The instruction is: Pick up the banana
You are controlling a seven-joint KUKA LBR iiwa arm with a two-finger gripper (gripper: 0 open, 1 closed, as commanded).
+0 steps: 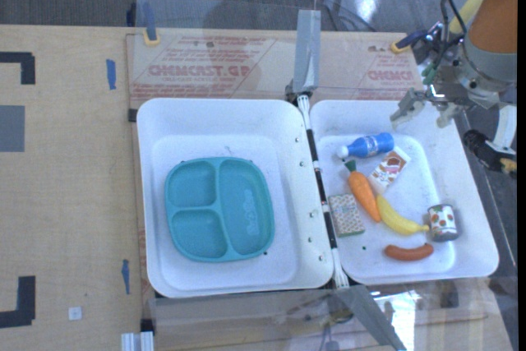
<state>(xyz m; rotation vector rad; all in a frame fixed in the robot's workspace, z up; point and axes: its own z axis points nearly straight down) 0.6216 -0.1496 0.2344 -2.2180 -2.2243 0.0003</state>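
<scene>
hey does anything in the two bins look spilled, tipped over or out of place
Nothing spilled. The blue bottle and the can both lie on their sides in the right bin, loose among the banana, carrot and sausage. The teal tray sits flat.

I read faint mirrored red lettering, roughly "CHEMCAST GP", on the clear acrylic sheet (215, 66) behind the bins. Print on the small red-and-white carton (389, 171) is too small to read.
</scene>
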